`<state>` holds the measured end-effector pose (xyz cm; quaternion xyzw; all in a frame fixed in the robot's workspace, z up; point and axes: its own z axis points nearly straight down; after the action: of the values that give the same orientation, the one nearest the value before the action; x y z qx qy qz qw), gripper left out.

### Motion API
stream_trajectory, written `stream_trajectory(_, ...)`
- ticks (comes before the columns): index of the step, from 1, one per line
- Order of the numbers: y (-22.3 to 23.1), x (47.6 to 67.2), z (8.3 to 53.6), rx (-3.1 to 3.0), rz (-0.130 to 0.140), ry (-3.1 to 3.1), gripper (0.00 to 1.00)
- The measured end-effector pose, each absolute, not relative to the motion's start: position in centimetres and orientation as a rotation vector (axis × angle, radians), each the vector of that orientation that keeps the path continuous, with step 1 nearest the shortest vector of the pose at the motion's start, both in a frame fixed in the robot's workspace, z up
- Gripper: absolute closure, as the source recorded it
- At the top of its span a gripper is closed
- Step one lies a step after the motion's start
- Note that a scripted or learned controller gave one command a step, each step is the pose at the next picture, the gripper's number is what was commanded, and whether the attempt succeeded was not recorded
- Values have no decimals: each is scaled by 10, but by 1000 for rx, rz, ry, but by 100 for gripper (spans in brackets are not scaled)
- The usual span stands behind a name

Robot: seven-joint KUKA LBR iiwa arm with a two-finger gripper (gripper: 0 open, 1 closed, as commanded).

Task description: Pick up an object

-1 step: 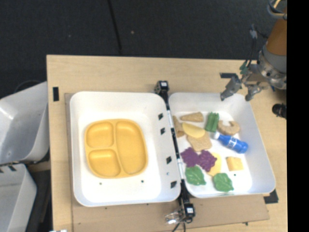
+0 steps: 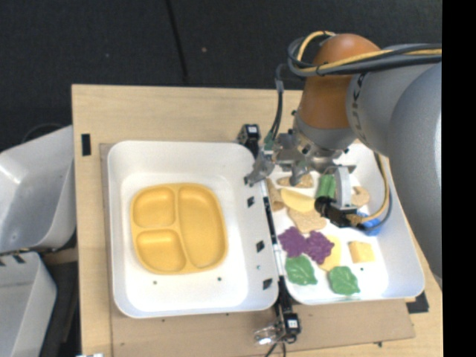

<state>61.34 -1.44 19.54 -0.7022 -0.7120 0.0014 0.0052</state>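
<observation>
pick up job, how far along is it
Done so far: the arm has reached over the right bin, with the end effector low above the pile of toy food. In hand: nothing visibly lifted; the purple grapes and green leaves lie in the bin. Left: grip one piece and raise it. The yellow tray sits in the left bin.

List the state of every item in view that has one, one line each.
End effector: low over the right bin, above the toy food; grip unclear.
Yellow divided plate: flat and upright in the left bin, compartments bare.
Purple grapes: lying in the right bin, not held.
Green leaf pieces: lying flat, apart.
Yellow cube: resting in the right bin.
</observation>
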Motion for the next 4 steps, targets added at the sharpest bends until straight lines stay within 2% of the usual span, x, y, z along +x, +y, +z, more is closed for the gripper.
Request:
stream_trajectory(1, -26, 615, 206, -2217, 9, -2219, 100)
stream_trajectory(2, 79, 611, 209, -2206, 1, -2231, 100)
stream_trajectory(3, 86, 552, 197, -2219, 11, -2217, 100)
stream_trajectory(4, 61, 523, 331, -2224, -10, -2228, 100)
